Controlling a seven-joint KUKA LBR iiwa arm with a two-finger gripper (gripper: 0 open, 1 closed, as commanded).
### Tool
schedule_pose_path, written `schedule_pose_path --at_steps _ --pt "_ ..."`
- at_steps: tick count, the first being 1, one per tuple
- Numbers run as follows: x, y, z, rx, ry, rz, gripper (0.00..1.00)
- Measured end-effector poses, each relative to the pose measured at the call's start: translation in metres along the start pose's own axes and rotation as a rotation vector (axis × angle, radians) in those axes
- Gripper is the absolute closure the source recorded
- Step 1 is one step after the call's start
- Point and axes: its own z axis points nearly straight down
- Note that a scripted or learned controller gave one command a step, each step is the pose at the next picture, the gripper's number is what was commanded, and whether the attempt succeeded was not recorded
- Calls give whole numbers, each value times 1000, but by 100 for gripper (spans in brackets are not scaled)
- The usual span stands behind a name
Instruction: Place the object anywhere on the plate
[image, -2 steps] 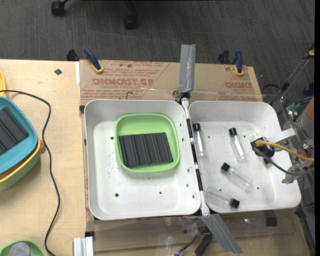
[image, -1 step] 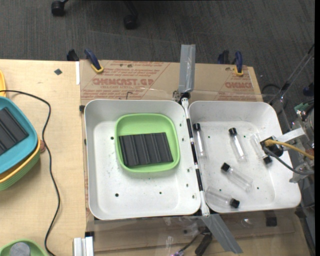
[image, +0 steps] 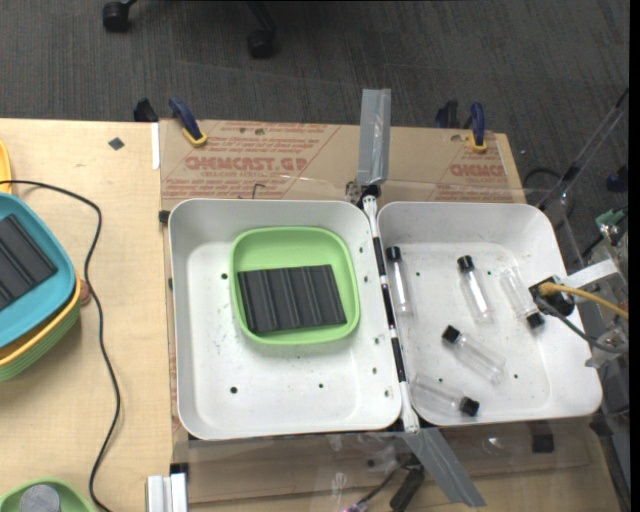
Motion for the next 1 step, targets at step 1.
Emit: schedule_pose_path --at_steps 1 --pt "-5 26 -1 0 1 -1 0"
